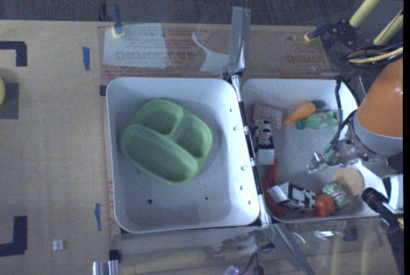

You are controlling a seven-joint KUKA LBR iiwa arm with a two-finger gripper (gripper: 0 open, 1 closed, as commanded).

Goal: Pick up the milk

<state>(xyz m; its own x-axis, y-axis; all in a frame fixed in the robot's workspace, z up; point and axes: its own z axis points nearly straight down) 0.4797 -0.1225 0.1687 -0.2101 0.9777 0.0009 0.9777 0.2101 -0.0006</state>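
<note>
I had the gripper (318, 161) hovering low in the right bin (291, 149), its opening impossible for me to judge, while the milk (262, 141) lay well off to its left against the bin's wall, awkward to reach.

The arm (384, 113) is cut off at the right edge, hiding the right bin's (301, 91) corner

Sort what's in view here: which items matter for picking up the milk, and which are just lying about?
Belongs to the job:
milk carton, against the right bin's left wall
gripper, over the right bin

Lying about:
green divided plate in the left bin
carrot
second cow-patterned carton
</note>
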